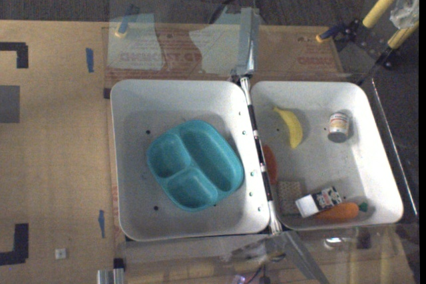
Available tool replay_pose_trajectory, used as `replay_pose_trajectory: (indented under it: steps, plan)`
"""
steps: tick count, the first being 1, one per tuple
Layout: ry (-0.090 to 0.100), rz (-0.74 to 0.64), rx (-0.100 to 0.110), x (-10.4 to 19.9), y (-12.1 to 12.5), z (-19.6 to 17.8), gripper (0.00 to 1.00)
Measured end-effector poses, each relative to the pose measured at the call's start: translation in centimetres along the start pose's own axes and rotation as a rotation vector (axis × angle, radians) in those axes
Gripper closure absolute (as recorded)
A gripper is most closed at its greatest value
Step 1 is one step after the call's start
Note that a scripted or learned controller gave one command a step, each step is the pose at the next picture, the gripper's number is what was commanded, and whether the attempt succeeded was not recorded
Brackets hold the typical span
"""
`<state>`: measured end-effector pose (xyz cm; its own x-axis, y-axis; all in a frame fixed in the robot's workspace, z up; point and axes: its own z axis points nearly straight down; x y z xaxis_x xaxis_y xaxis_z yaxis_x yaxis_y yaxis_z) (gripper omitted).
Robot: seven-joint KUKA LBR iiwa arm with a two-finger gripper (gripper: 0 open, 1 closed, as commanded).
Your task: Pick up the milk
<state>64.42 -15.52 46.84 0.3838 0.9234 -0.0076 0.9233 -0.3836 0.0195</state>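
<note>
milk is found lying on its side just above the carrot, untouched. approach step is judged pending; a descent onto the carton is required. jaw state cannot be told.

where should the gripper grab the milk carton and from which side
Likely from above, across the short width of the milk carton. It lies flat on its side near the front wall of the right bin, with the carrot against its front long side, so fingers may fit best nearer its white end, where the carrot tapers away.
</note>
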Motion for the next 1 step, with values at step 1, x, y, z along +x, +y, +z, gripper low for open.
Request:
replay_pose_trajectory:
  steps: [1]
  plan:
    - [-0.001,-0.004,-0.004,0.19,0.05,-1.12,1.00]
